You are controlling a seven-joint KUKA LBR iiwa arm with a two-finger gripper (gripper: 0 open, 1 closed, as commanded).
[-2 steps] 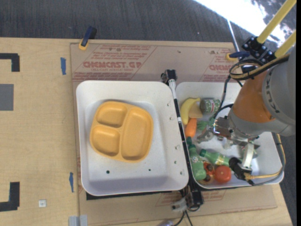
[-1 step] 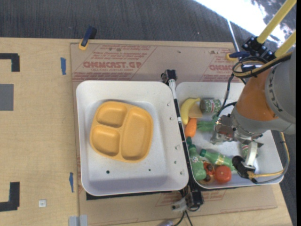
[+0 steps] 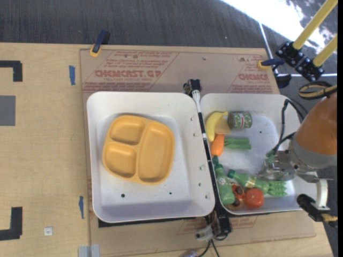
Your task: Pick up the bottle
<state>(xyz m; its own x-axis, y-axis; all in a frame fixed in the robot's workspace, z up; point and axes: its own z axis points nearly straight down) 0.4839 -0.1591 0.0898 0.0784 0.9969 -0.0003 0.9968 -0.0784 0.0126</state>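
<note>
Clutter fills the near edge of the right bin (image 3: 278, 103): a red tomato (image 3: 254, 197), green toy pieces, and among them a green bottle (image 3: 249, 182) lying on its side, long axis running left to right with a slight tilt. The gripper (image 3: 276, 165) sits just to the bottle's right and a little farther back; I cannot tell how its jaws stand. Any approach, I judge, should come leftward and nearer. Farther back lie a carrot (image 3: 217, 145), a banana (image 3: 214, 123) and a green-labelled can (image 3: 239, 120), its label unreadable. The left bin (image 3: 102, 143) holds 1 yellow divided plate (image 3: 139, 149). Beyond, the cardboard (image 3: 128, 71) reads "CHEMCAST".
</note>
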